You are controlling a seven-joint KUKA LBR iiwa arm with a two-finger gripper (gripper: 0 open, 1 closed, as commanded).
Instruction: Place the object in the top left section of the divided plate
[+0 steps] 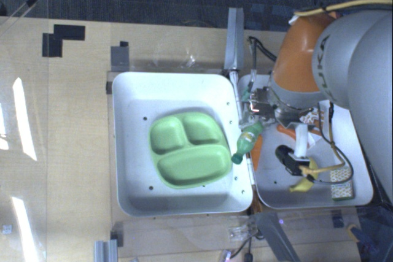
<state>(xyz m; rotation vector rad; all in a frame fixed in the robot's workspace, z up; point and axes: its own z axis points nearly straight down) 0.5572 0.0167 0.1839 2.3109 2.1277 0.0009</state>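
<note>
A green divided plate [187, 150] lies in the left white bin [132, 132], with two small sections at its far side and one large section nearer the front. A small green bottle [247, 140] with a dark cap hangs tilted over the wall between the two bins, just right of the plate, cap pointing down and left. My gripper [253, 115] is right above the bottle's upper end and looks shut on it. The grey arm with its orange band reaches in from the right.
The right bin [359, 193] holds an orange item [286, 130], a yellow banana-like piece [301, 186] and a speckled pad [341, 191], partly under the arm. A metal post [233, 40] stands behind the bins' shared wall.
</note>
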